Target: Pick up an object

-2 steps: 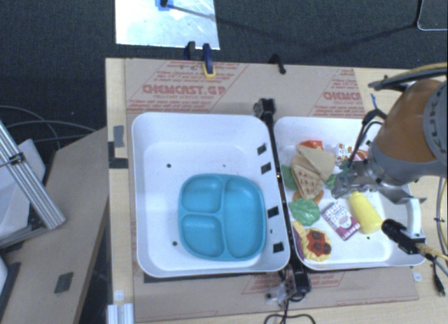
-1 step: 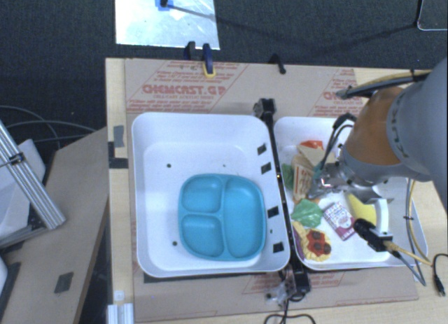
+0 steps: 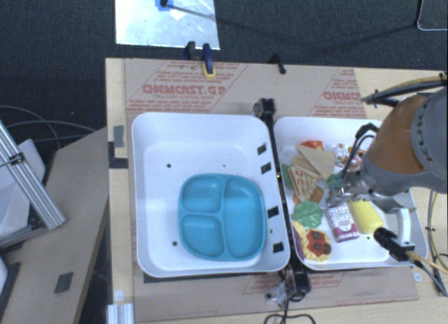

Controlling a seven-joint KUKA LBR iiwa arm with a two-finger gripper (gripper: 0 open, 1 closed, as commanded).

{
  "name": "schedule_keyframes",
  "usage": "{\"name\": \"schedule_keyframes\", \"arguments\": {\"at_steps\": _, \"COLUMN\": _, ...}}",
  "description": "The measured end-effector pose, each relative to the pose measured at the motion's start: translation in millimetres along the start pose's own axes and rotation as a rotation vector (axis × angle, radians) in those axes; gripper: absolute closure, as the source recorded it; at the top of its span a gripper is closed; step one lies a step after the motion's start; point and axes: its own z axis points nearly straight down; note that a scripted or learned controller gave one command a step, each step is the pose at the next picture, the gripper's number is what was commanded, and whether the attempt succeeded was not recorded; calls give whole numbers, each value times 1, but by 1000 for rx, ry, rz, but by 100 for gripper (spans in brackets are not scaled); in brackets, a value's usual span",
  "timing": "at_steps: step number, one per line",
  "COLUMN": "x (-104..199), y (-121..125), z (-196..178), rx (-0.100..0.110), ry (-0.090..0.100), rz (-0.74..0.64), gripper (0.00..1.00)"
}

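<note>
Camera view: your pincer (image 3: 341, 188), its spread impossible to tell, is hovering over the right bin (image 3: 420, 245) among toy foods, so you are best centring it over the red carton (image 3: 341, 222) before descending.

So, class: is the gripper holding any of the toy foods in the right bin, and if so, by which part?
It cannot be told. The gripper is down among the items in the right bin, and no item is visibly clamped.
</note>
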Motion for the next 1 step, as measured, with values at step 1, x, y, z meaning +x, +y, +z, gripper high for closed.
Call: {"name": "schedule_keyframes", "arguments": {"at_steps": 1, "x": 15, "y": 51, "z": 0, "rx": 0, "ry": 0, "rz": -10, "gripper": 100}}
